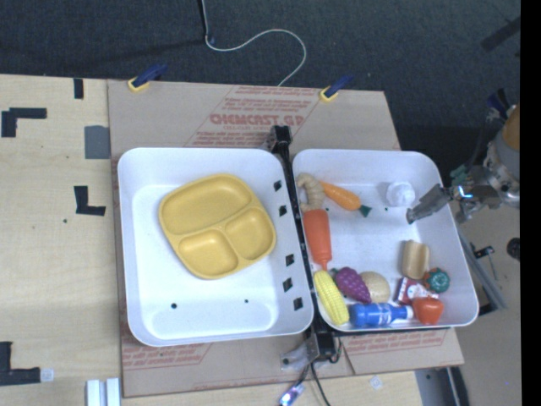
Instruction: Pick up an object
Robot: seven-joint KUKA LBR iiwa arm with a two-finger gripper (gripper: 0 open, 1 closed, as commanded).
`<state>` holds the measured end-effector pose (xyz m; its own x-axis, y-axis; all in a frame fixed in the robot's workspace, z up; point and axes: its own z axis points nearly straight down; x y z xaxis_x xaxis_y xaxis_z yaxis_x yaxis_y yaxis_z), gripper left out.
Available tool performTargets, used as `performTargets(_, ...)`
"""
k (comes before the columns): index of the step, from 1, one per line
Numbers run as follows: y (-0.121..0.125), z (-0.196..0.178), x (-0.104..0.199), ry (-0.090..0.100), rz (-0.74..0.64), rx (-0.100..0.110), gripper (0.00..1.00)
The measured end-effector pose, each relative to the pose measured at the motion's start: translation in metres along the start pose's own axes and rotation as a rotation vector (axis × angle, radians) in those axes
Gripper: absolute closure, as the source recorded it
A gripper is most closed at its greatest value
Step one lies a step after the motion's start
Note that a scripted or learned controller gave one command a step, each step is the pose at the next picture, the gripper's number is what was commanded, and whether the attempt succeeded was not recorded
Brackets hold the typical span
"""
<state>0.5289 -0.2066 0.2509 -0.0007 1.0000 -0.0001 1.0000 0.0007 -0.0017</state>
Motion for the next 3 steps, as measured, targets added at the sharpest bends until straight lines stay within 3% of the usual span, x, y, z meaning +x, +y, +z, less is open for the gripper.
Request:
performTargets(1,0.0,-0.01,0.001,0.0,-0.001,0.0,1.0)
performTargets(2,-0.033,-0.1,-0.019,-0.004,0.002,-0.009,1.0)
performTargets(3,-0.046,-0.153,-0.017,-0.002,0.0,-0.006,1.0)
